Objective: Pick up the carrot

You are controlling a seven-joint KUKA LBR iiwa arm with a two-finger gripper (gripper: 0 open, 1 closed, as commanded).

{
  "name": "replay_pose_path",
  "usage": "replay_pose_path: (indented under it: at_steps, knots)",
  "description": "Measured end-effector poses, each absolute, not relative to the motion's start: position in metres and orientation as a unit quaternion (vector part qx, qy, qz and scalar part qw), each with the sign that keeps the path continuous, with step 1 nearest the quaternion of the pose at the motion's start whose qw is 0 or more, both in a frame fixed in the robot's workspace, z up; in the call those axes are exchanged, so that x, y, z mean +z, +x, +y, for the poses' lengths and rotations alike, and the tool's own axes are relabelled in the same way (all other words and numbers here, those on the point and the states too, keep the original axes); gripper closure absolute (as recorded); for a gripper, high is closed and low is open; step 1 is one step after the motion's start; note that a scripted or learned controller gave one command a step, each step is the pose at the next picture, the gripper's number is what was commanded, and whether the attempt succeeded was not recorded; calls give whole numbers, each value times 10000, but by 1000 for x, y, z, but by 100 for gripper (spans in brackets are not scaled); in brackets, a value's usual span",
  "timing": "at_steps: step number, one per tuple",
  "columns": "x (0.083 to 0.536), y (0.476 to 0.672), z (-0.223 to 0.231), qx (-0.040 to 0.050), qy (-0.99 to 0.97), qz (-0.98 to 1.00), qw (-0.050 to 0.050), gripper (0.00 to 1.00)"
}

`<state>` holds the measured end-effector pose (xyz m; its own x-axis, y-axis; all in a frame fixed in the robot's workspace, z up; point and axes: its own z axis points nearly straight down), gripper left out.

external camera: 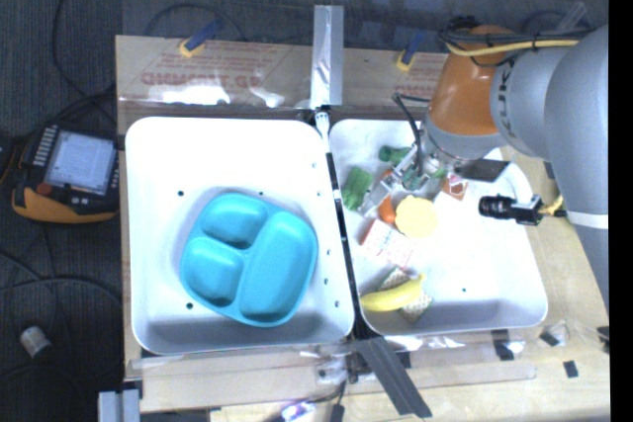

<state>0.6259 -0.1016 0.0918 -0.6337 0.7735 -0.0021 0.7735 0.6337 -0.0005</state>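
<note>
The carrot [385,210] is a small orange piece in the right bin [495,262], near its left wall and partly tucked under the neighbouring items. It lies between a green toy [355,184] and a round yellow piece [416,217]. My gripper [407,176] hangs low over this cluster, just up and right of the carrot, with its tip among the items. The grey arm with its orange band [465,99] comes in from the upper right.
A banana [393,296] lies at the right bin's front left corner, and a white and red packet [387,249] sits behind it. Another green piece [394,154] is near the back. The left bin [158,153] holds a blue divided tray [249,257].
</note>
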Motion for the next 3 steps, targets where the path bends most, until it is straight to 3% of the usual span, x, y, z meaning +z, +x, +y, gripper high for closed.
replay_pose_path:
  at_steps: [1, 2, 3]
  knots:
    - [101, 627, -101, 1, 4278, 9039, 20, 100]
    - [306, 606, -171, -16, 3207, 9472, 20, 100]
    - [273, 614, -112, -4, 2742, 9617, 7, 100]
